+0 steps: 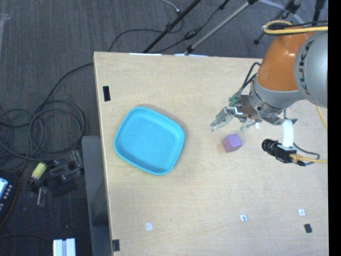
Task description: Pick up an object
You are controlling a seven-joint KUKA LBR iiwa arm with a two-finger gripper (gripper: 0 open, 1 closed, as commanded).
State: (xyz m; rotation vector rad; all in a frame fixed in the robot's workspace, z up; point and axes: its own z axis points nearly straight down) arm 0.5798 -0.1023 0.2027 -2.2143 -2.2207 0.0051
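One blue tray [149, 140] — left of cube [232, 142]

A plain bright-blue rounded-square plastic plate [149, 141] lies toward the left edge of the pale, light-wood bench top [213, 207]. Nearer the right edge sits a small lilac-purple cube [232, 143]. The metal gripper [233, 120] is silver-grey.

A small purple block [232, 143] is seen lying flat on the pale wood surface, right of centre in the frame, right of a blue tray [149, 140].
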